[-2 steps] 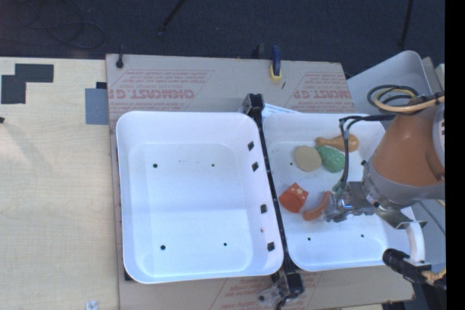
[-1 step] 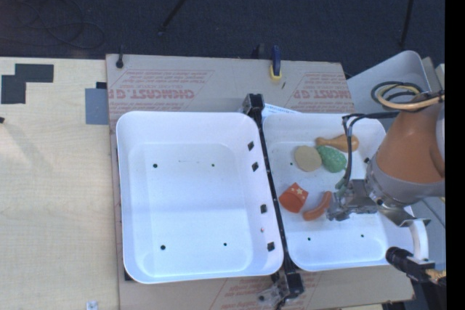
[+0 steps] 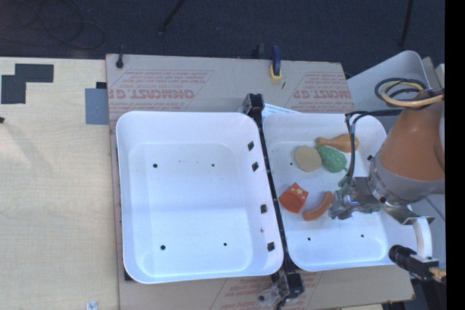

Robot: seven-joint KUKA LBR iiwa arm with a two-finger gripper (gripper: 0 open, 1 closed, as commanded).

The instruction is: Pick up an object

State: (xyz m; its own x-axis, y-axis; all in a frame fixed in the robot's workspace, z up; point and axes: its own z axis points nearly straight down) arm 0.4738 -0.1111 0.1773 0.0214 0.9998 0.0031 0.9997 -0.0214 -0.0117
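Several small objects lie in the right bin [image 3: 341, 250]: a red block [image 3: 293, 197], an orange-red sausage shape [image 3: 318, 205], a beige round piece [image 3: 307, 158], a green piece [image 3: 333, 159] and an orange carrot-like piece [image 3: 336, 142]. My gripper [image 3: 341, 210] hangs low over the right bin, just right of the sausage's end. The wrist and orange band [image 3: 410, 145] cover the bin's right side. From above I cannot make out how the gripper stands or whether anything is in it.
The left bin [image 3: 192, 258] lies beside the right one, with a black clip-lined divider [image 3: 263, 178] between them. Both rest on a cardboard sheet [image 3: 189, 87]. Cables [image 3: 398, 89] loop at the arm's upper right.
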